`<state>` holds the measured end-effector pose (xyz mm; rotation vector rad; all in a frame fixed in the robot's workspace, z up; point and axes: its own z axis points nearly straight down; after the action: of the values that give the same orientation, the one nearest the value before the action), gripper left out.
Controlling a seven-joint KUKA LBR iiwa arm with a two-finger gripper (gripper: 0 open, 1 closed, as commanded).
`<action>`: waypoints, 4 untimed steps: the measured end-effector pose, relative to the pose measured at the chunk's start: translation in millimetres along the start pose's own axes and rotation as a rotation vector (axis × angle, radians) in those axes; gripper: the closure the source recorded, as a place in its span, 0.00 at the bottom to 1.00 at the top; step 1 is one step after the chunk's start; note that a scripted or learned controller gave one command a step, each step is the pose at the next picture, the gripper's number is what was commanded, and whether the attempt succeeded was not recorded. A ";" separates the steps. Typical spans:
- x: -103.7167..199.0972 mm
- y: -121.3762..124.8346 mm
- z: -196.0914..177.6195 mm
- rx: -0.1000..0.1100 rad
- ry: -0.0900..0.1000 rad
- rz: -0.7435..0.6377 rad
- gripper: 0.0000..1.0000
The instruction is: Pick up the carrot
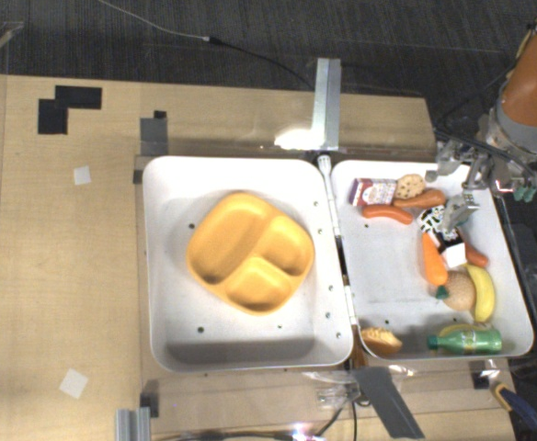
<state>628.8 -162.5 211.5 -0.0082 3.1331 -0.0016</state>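
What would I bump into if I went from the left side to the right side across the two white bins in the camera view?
Yellow divided plate in the left bin → bread roll at the right bin's near-left corner → carrot → banana → gripper over the far-right part.

No legible text, brand or number anywhere; printing on the small packet (371, 192) in the right bin (517, 288) too blurred to read.

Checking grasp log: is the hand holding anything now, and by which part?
Cannot tell. The hand sits over the upper end of the orange tapered carrot, but no grip is visible.
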 end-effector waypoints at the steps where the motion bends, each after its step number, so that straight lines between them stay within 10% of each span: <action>1: 64.2 6.6 121.4 0.002 -0.006 0.028 0.00; 2: 61.2 8.0 108.5 0.003 -0.013 0.021 1.00; 3: 103.8 7.8 119.7 0.003 -0.010 -0.281 1.00; 4: 61.8 101.5 21.1 -0.003 -0.009 -0.068 1.00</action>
<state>566.6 -61.3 189.8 -0.1151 3.1223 0.0026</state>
